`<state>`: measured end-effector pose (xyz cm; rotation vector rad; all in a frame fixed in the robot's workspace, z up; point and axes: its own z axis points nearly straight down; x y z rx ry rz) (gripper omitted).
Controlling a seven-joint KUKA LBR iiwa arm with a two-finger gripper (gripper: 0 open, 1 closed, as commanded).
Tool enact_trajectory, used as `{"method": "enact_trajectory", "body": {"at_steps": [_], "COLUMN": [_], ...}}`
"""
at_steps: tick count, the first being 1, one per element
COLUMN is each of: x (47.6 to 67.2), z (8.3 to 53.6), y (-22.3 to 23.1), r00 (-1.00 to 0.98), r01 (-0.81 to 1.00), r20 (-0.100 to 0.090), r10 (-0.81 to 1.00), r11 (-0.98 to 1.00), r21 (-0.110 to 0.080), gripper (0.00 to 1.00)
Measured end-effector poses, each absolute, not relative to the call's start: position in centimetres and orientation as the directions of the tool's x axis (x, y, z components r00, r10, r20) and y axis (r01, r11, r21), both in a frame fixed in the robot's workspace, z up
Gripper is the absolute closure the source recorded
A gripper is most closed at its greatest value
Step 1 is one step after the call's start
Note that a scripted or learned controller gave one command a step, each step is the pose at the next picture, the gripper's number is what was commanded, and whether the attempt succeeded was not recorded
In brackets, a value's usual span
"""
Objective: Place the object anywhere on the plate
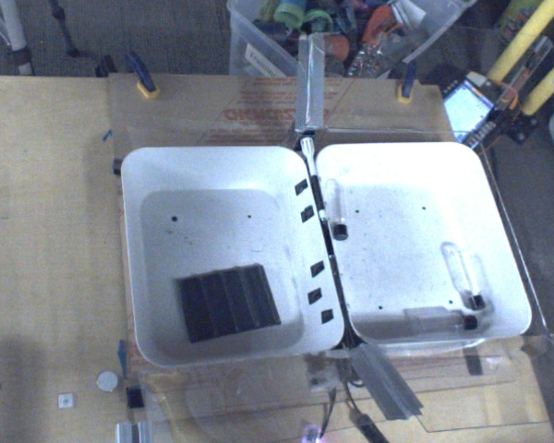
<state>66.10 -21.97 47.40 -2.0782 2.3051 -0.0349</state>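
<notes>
Clear tub (351,12) of colourful items running off top edge; contents too jumbled to name. Yellow tubes (535,30) getting cut off at upper right corner. Clear, see-through objects (462,270) in right bin (406,160) blending into white floor; outlines staying faint, kind unclear. Small round thing (106,381) on surface (37,247) at lower left appearing too small to identify. Metal bracket (383,390) running toward bottom edge.

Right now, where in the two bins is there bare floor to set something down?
Left bin: bare above the black plate. Right bin: its middle is bare, bordered by the clear tube on the right. Its front right corner is crowded with clear tubes.
</notes>
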Motion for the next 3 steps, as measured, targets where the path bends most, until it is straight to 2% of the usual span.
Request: {"method": "enact_trajectory", "body": {"at_steps": [3], "x": [66.4], "z": [51.1], "y": [-21.9], "r00": [-0.113], "r01": [-0.991], "r20": [-0.024], "r10": [-0.993], "r11": [0.114], "r21": [-0.075], "gripper": [1.00]}}
